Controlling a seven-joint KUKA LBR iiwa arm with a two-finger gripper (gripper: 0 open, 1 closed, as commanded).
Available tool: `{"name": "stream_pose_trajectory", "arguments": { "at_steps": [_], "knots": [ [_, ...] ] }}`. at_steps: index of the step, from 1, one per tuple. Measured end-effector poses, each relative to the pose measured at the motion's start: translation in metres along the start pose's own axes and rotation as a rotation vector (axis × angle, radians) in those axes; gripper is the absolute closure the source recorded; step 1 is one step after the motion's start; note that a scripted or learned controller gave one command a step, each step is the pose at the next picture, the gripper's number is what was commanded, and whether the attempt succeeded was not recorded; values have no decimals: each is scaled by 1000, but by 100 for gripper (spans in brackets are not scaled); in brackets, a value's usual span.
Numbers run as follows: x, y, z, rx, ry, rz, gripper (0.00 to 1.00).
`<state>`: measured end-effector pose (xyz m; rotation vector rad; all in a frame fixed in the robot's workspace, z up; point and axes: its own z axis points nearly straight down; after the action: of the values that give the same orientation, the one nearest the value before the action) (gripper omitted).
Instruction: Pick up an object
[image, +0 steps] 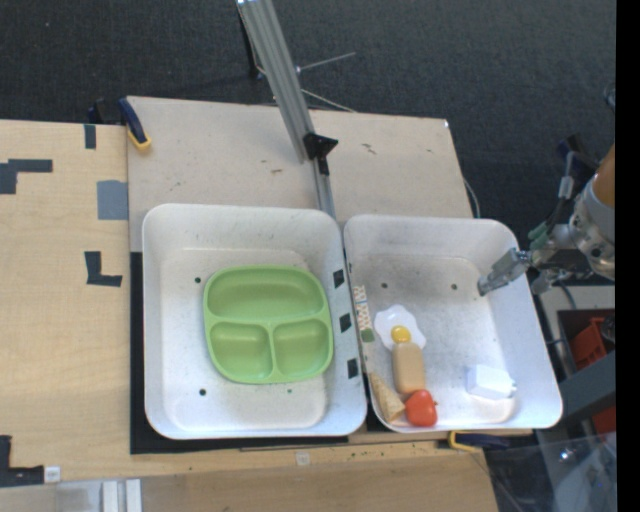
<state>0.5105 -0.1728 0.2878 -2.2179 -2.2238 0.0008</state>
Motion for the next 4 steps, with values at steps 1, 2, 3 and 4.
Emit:
{"name": "stream_pose_trajectory", "arguments": {
  "at_steps": [1, 2, 3, 4],
  "knots": [
    [0, 0, 0, 0, 0, 0, 0],
    [-4, 3, 45, 5, 0, 2, 0],
    [-6, 0, 89, 6, 0, 2, 0],
    [0, 3, 151, 7, 1, 1, 0]
  ]
}}
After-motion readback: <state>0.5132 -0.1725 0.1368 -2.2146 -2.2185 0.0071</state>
